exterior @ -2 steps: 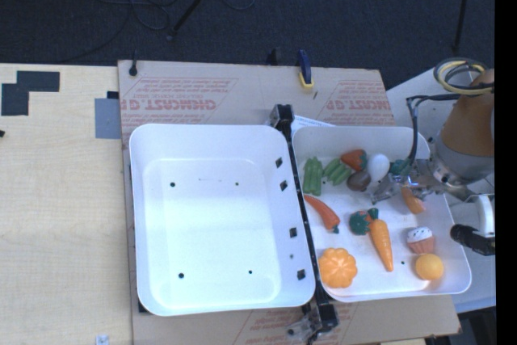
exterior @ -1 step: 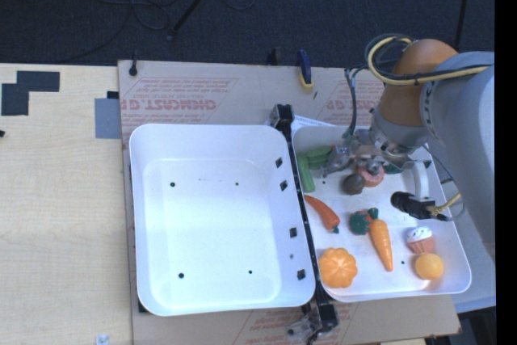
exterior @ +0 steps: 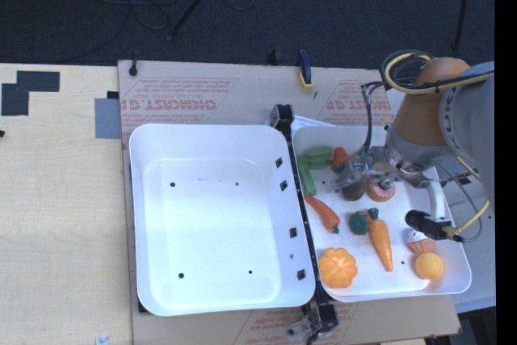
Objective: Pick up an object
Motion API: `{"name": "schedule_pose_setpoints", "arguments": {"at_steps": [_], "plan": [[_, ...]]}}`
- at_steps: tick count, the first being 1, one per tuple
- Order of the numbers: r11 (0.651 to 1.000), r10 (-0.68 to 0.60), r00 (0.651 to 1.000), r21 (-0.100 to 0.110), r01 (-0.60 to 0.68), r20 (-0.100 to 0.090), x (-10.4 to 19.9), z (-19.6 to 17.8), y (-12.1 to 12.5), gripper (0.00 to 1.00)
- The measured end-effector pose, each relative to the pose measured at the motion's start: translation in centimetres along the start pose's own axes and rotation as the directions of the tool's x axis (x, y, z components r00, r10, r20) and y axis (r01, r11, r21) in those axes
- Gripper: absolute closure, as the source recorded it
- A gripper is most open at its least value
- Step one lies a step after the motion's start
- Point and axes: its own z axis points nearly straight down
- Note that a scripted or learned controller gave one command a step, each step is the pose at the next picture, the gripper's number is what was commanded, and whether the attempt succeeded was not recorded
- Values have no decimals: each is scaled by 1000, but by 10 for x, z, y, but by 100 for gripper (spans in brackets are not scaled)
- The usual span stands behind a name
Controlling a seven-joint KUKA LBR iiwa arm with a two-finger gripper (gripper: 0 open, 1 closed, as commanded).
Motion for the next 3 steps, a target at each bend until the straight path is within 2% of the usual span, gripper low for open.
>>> {"name": "schedule_pose_setpoints", "arguments": {"at_steps": [1, 2, 3], "plan": [[1000, 0, 1000, 6, 0, -16, -57, -3, 37, 0], [1000, 4, 1000, 0, -4, 0, -63, -90, 29, 0], [1000, 1, 1000, 14, -1, -10, -55, -24, -43, 0]]}}
